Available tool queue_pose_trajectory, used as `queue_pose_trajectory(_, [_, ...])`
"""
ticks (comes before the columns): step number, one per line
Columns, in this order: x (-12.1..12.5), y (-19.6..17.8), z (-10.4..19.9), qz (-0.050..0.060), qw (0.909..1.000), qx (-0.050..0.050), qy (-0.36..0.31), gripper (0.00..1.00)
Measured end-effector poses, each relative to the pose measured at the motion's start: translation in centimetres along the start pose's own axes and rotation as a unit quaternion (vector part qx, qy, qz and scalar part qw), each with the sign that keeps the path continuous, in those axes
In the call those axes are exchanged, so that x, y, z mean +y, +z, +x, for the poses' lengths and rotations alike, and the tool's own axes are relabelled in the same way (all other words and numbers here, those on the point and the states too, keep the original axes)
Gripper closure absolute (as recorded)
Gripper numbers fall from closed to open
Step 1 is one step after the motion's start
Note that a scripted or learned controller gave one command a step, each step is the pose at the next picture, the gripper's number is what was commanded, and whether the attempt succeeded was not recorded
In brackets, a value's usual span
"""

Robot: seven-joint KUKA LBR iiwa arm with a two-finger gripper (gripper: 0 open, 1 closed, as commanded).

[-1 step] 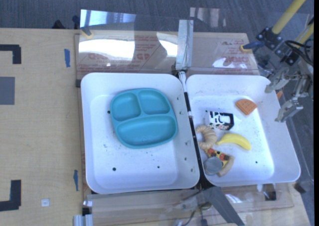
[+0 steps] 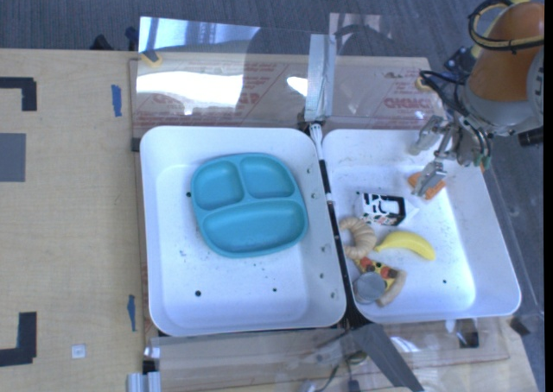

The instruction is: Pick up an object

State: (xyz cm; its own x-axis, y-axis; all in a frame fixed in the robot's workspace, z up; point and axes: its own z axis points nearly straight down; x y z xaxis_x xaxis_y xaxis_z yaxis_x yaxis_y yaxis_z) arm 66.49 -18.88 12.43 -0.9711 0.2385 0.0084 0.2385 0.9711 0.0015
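Carrot lies just under the gripper, grip state unclear; approach step, next descend onto it.

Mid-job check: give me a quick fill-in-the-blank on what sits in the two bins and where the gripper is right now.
1. The divided plate in the left bin is coloured ____.
2. The banana lies in the ____ bin.
3. The gripper is above the right bin's ____ corner, on the arm's side.
4. The black-and-white packet lies just ____ of the banana.

Missing words: blue; right; far; beyond
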Motion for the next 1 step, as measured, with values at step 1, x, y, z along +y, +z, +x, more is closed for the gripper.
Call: queue_pose_trajectory(1, [0.06, -2.39, -0.69, 0.001, 0.9999, -0.014, -0.001, 1.0])
